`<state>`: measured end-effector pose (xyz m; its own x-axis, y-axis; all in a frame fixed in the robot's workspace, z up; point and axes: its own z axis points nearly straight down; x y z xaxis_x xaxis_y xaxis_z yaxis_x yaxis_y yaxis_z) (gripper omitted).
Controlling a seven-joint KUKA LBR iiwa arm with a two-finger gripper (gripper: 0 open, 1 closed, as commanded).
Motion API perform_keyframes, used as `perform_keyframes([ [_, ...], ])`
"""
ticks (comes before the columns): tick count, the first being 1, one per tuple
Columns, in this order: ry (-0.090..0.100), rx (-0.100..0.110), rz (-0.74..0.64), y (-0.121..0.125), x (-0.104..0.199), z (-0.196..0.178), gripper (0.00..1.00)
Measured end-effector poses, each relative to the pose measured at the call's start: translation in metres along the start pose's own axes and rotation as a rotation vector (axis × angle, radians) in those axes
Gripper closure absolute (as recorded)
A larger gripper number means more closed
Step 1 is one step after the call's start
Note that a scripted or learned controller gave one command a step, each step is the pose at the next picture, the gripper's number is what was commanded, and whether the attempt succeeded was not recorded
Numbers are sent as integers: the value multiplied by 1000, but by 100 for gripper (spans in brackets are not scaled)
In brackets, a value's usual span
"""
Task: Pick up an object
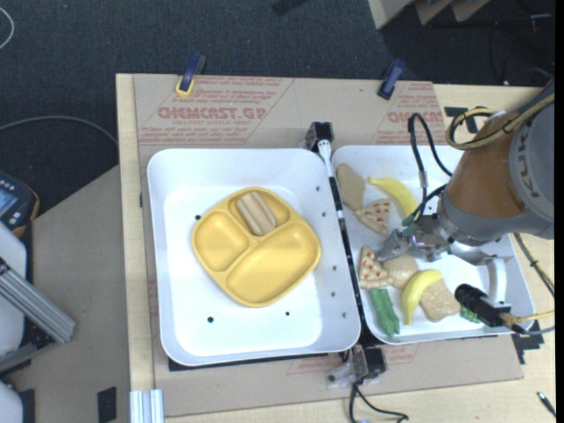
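Table (264,113) holds two white bins; left bin (176,263) with yellow divided plate (256,245) sits well left of end effector (412,241). End effector is low in right bin (520,280), finger state can't tell. Banana (397,192) just above it, pizza slice (372,267) just left, second banana (419,291) just below, green bean (385,311) lower-left

Toy foods, e.g. banana (396,192), pizza slice (373,270), lie jumbled in rt bin (525,289).

Bright even overhead light, soft shadows, mild glare on white bins (167,236)
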<state>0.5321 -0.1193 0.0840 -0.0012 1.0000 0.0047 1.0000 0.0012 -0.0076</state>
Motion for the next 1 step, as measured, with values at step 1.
perform_keyframes([
  [1,-8,-16,1,-52,19,-2,0],
])
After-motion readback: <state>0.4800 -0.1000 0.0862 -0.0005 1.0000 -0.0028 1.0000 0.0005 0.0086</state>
